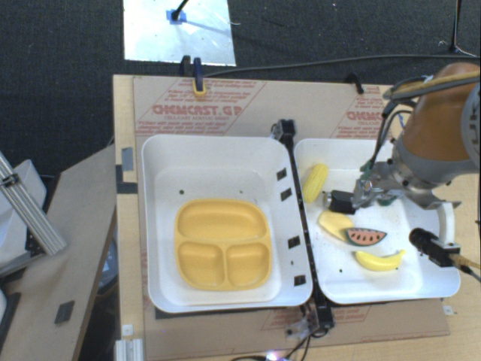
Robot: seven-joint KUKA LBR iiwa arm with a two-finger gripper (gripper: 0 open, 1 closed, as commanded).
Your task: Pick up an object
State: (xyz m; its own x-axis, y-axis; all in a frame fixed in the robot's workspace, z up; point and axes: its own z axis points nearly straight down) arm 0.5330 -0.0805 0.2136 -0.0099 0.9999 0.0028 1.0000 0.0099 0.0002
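Gripper (344,201) low in the right bin (432,283), just above the pale yellow piece (331,222); finger state cannot be told. Left bin (161,201) holds a yellow divided tray (223,244). Right bin contents: corn cob (315,181) by the divider, pale yellow piece, banana (379,260) toward the front, watermelon slice (365,237) touching the pale piece.

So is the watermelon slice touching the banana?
Apart. In the camera view, a thin strip of white bin floor shows between the watermelon slice and the banana just below it.
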